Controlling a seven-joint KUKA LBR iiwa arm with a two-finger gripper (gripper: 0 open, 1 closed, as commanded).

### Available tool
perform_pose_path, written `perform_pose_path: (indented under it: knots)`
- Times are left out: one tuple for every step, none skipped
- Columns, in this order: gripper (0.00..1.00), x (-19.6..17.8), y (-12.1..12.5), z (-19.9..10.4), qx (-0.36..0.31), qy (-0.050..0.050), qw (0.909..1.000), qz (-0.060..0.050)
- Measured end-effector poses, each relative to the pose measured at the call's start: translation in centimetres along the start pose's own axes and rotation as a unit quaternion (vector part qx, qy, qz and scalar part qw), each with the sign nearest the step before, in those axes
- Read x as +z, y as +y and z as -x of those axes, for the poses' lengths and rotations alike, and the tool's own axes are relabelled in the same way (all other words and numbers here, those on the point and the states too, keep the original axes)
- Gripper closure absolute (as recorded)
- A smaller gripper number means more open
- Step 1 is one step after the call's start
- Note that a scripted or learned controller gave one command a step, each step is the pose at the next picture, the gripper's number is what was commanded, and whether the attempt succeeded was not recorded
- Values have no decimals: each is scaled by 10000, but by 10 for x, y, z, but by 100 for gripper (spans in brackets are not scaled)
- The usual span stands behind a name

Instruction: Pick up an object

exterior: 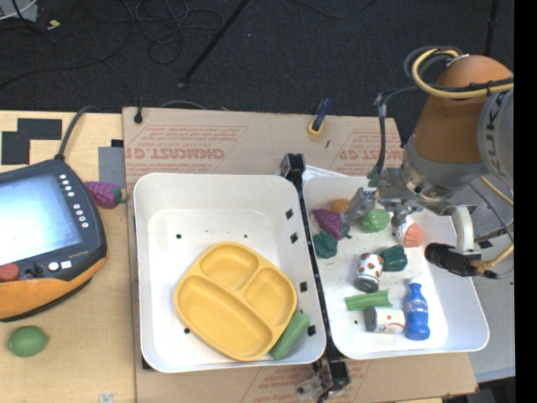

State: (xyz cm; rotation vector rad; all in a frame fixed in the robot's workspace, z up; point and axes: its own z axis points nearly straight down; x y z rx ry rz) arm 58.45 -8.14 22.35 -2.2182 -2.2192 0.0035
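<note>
1. We see a control tablet [42, 225] with an orange base at the bench's left edge.
2. We find a green ball [28, 341] just below it, apart from it.
3. We spot a purple grape bunch [104, 194] beside the tablet's upper right corner.
4. We note a blue-and-yellow clamp [319, 119] on the cardboard sheet [218, 145] behind the bins.

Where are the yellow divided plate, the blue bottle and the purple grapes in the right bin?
yellow divided plate [236, 298], camera view, on the central divider ridge
blue bottle [416, 313], camera view, mid body
purple grapes [330, 222], camera view, centre of the bunch
</note>
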Motion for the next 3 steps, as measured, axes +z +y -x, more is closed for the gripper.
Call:
perform_pose_path:
  knots:
    - [100, -10, 0, 1, 4, 3, 10000, -11]
    - [100, -57, 8, -70, -33, 5, 10000, 29]
    - [100, -137, -59, -76, -8, 2, 10000, 27]
